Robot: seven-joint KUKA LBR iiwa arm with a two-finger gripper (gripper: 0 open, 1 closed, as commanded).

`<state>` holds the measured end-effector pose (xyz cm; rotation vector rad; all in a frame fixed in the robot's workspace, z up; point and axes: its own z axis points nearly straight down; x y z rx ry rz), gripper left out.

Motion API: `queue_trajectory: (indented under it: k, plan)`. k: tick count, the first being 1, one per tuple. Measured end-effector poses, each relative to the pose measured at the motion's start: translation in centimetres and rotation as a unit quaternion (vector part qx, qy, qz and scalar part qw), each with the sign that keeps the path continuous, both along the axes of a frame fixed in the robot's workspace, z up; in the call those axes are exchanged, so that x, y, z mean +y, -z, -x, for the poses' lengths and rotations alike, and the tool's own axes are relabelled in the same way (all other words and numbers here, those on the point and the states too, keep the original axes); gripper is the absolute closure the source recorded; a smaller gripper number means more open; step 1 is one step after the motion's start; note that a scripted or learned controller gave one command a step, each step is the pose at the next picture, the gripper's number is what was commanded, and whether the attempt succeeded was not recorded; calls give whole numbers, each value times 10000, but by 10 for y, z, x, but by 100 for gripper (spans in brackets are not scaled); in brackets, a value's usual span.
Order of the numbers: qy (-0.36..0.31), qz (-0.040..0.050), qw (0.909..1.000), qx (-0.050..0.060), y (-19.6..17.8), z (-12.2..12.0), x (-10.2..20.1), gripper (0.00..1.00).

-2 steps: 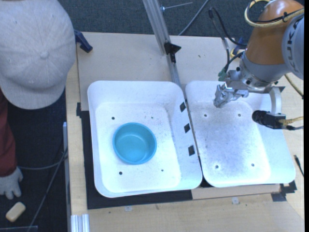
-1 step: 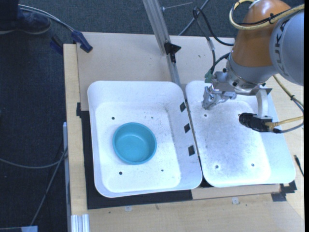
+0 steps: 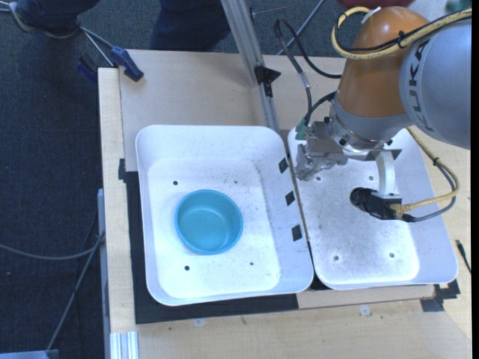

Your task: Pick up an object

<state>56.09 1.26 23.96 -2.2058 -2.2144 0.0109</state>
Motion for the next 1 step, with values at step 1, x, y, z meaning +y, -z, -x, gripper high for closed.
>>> queue_trajectory:
  k: [1]
  plan:
    - [13,13,10000,10,7,16,43,100]
